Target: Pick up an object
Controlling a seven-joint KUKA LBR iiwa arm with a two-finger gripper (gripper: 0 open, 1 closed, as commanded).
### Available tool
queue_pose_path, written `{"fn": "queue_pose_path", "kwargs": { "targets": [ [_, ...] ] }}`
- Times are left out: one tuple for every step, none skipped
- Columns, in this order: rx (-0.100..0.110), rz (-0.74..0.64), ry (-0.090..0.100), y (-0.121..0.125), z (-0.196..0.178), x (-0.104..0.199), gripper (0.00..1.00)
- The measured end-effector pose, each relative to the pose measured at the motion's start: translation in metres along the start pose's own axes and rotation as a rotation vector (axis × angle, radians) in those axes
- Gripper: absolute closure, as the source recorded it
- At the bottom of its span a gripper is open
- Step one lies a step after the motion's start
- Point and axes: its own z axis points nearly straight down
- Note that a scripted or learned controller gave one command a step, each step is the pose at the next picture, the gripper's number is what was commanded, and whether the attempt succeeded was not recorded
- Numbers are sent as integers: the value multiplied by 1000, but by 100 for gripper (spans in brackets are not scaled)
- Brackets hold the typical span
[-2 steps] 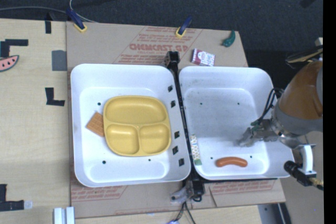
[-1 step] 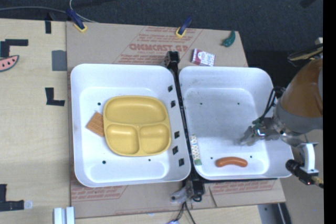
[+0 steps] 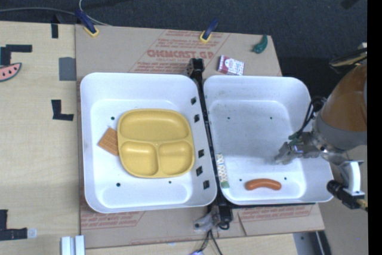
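Where left bin (image 3: 95, 98) holds yellow tray (image 3: 156, 142), right bin (image 3: 256, 89) holds sausage (image 3: 263, 185).

Grey arm (image 3: 340, 134) with orange band, dark metal fingers (image 3: 285, 154)

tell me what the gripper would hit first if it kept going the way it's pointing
The gripper points toward the view's left and downward, so it would most likely meet the bare floor of the right bin first. The toy sausage lies off that line, nearer the front wall. Depth is hard to judge.
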Motion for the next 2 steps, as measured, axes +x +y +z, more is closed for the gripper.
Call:
{"fn": "queue_pose_path", "kwargs": {
  "targets": [
    [-7, -1, -3, 52, 42, 37, 100],
    [-6, -1, -3, 52, 33, 38, 100]
  ]
}}
